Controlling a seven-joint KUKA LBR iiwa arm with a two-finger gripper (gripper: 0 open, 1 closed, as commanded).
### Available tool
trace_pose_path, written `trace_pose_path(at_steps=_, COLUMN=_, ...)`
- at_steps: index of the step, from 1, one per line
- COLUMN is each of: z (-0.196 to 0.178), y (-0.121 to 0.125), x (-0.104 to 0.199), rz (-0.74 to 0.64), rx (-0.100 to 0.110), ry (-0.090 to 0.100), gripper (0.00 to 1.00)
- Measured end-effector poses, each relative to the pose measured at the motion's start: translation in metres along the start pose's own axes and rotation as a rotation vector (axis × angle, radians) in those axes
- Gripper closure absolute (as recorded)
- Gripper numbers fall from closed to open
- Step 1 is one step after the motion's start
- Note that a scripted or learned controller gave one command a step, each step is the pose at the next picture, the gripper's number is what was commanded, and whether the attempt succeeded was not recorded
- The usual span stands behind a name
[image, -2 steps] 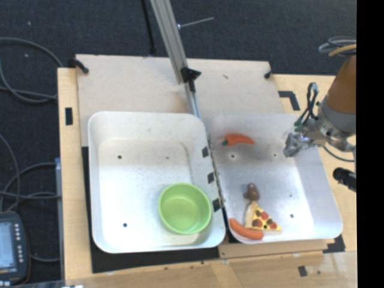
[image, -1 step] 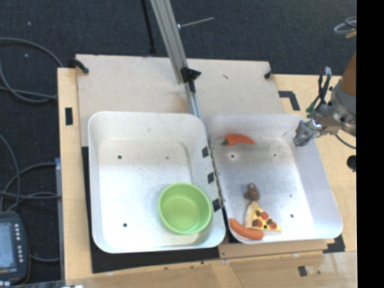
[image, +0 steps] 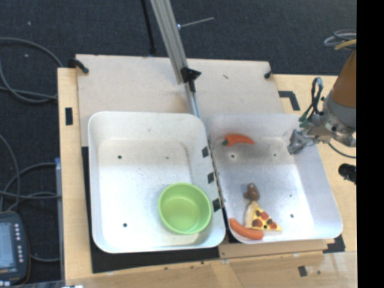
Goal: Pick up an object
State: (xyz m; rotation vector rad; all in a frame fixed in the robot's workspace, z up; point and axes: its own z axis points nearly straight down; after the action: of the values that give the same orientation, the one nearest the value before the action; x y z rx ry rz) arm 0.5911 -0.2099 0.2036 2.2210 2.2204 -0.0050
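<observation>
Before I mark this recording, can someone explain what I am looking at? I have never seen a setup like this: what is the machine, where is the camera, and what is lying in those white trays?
This is one picture from a camera fixed above a bench, looking down at a slant. The machine is a robot arm, grey with an orange band, reaching in from the right. Its gripper sits over the right edge of the right bin, and nothing can be seen held in it.

Two shallow white bins sit side by side. The left bin holds a green bowl near its front right corner. The right bin holds an orange carrot-like toy near the back, a small brown piece in the middle, and at the front a toy pizza slice beside an orange sausage-like toy. The job is to pick up an object.
</observation>
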Motion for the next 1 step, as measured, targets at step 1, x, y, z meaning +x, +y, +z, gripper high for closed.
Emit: trace_pose_path(at_steps=1, z=0.002, y=0.0023, x=0.0525, rz=-0.006, rx=-0.002, ry=0.002, gripper=1.0)
